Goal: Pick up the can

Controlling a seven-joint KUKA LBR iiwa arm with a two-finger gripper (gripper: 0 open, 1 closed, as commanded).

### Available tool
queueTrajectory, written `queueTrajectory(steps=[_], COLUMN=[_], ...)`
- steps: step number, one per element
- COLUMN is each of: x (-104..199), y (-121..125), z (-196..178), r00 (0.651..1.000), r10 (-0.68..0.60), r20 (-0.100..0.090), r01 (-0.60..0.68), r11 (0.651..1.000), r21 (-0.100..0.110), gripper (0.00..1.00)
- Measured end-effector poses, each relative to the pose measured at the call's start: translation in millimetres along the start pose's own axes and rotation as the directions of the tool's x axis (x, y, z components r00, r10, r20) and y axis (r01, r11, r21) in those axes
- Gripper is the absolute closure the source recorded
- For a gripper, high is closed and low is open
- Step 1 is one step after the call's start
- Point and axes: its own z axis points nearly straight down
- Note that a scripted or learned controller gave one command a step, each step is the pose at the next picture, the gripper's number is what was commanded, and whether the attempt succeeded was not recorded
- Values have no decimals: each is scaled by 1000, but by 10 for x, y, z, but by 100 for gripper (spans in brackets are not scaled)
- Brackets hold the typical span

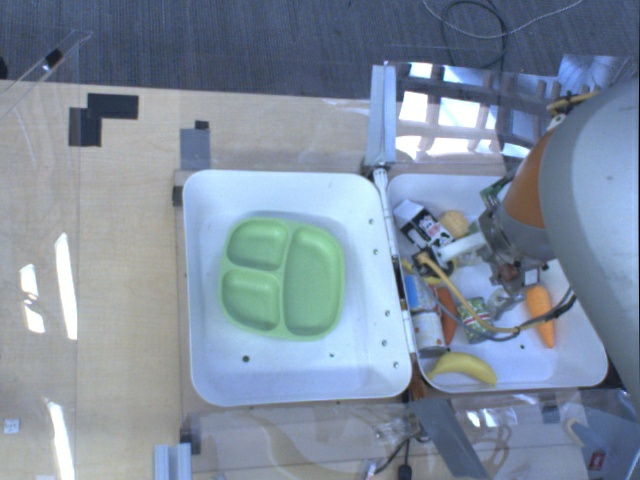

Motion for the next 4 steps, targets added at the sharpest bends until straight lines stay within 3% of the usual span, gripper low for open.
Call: queueTrajectory(steps=[1, 2, 3, 4], x=[18, -397, -305, -502], y=[-2, -233, -260, -1025], z=[-106, -309, -14, -1564], r00=[1000, 998, 999, 998], r10=[-8, 62, 32, 59], r20=[-1, 13, 5, 10], r01=[8, -62, -32, -59], r11=[1000, 998, 999, 998], r21=[0, 5, 2, 2], gripper=[100, 100, 100, 100])
